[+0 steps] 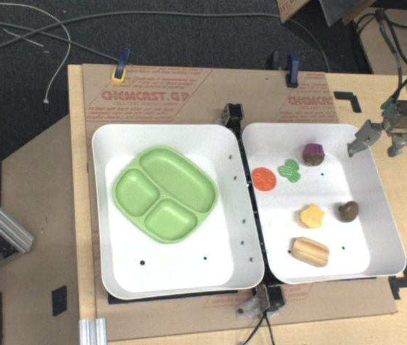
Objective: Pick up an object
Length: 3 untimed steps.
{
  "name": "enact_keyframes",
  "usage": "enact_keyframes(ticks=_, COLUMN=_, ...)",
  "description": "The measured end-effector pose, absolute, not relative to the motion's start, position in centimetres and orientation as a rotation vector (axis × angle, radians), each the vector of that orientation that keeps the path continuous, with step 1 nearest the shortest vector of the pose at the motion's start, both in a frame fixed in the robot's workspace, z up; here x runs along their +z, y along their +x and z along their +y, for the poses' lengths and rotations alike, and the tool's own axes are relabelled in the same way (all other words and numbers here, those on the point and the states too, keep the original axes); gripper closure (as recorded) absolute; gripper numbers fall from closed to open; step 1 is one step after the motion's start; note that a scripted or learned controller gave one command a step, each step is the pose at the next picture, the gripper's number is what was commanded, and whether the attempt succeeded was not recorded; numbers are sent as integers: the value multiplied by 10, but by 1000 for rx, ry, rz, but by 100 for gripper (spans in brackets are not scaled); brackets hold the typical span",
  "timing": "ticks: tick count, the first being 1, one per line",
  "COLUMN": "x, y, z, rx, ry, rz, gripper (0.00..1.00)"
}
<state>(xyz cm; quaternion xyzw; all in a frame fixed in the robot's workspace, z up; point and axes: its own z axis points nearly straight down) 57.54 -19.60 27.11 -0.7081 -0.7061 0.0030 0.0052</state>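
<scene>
The right bin [376, 214] holds several small objects: a purple piece [313, 153], a green leafy piece [289, 169], a red-orange disc [264, 180], a yellow chunk [311, 215], a brown ball [347, 210] and a tan loaf-shaped piece [310, 251]. My gripper [379, 142] hangs over the bin's far right corner, to the right of the purple piece. Its two fingers are spread apart and open, with nothing between them.
The left bin [117, 257] contains a green three-compartment plate [165, 192]. Both bins rest on a cardboard sheet [189, 85] held by blue clamps at the back edge. Cables lie on the dark floor behind the bench.
</scene>
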Motion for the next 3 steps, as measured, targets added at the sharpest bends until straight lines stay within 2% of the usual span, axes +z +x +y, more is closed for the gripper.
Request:
enact_keyframes(ticks=1, x=277, y=578, z=-196, rx=0, ry=-2221, rz=-2222, gripper=0)
enact_keyframes(ticks=2, x=215, y=578, z=-199, rx=5, ry=-2217, rz=-2217, gripper=0)
enact_keyframes(ticks=3, x=172, y=578, z=-201, rx=4, ry=-2217, rz=-2218, gripper=0)
